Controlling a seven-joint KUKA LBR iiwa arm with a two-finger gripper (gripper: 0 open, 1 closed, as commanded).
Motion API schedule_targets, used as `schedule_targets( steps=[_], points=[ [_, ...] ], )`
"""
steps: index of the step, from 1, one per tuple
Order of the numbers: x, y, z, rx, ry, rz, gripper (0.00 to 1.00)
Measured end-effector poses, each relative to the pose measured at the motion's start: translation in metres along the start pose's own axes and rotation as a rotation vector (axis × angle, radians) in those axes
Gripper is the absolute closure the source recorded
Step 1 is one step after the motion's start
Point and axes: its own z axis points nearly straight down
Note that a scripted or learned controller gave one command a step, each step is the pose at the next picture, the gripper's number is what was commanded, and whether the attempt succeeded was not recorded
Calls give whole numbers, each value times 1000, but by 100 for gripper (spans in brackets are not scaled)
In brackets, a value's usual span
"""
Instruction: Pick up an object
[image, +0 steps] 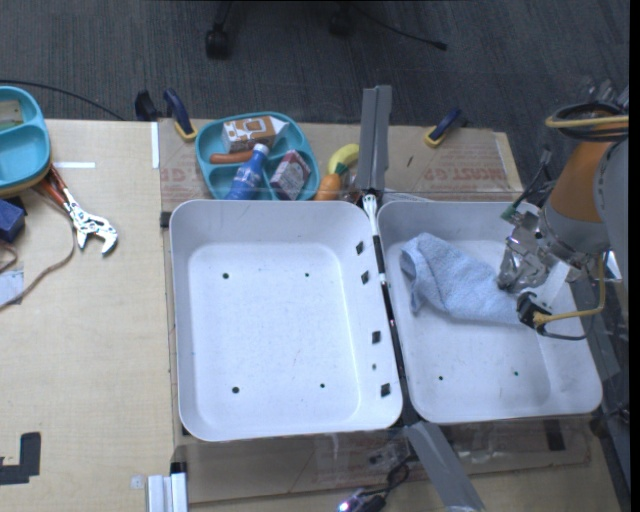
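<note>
A crumpled light blue cloth lies in the right bin, in its upper half. My gripper hangs at the cloth's right edge, low over the bin, with the grey arm and its orange band rising behind it to the right. The fingertips sit close to or on the cloth's edge, and nothing is seen lifted.
The left bin stands beside the right one, with a grey divider post between them at the back. Behind the bins a teal tray holds small items. A wrench lies on the wooden bench at left.
</note>
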Motion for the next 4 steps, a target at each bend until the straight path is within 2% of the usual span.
schedule_targets(
  steps=[1, 2, 3, 4],
  points=[
    [-21, -6, -103, 1, -1, 30, 100],
    [-21, -7, -102, 2, -2, 30, 0],
    [-6, -12, -147, 1, -1, 46, 0],
    [85, -9, -25, 2, 0, -187, 0]
  ],
)
